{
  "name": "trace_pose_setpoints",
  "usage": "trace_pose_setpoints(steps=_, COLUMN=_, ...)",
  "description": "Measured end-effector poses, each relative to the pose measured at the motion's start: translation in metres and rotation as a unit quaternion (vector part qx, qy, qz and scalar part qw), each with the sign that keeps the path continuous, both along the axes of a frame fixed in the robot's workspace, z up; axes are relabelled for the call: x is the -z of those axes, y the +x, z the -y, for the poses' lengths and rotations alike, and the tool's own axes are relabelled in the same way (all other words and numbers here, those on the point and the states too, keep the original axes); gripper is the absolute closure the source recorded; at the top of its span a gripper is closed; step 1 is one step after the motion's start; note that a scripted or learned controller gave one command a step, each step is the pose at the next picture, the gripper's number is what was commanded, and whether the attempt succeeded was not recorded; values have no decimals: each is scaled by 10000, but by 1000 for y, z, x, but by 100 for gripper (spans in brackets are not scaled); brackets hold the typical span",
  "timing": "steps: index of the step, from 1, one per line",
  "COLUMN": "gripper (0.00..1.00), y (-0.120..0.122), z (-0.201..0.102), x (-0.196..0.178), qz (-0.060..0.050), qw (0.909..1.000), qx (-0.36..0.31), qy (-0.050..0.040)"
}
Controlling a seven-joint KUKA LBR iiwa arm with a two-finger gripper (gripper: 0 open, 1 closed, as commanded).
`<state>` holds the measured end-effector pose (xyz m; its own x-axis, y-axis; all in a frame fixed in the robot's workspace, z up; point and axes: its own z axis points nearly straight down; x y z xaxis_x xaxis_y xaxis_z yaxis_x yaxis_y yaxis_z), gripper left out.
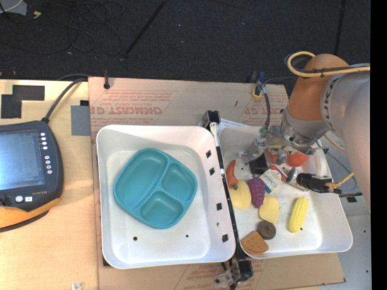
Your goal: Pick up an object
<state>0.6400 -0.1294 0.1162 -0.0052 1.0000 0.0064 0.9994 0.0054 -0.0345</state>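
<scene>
I see my gripper (273,159) low in the right bin (338,237), among toys; I cannot tell its state. The purple piece (257,190) lies just below-left of it, the corn (297,214) farther down, long axis nearly vertical.

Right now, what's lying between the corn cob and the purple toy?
In the camera view, a pale yellow toy lies between the corn cob and the purple toy.
</scene>
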Motion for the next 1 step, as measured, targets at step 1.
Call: trace_pose_setpoints(steps=1, gripper=100, y=-1, z=1, x=-5, qz=-36, qw=10000, qx=-4, qy=7)
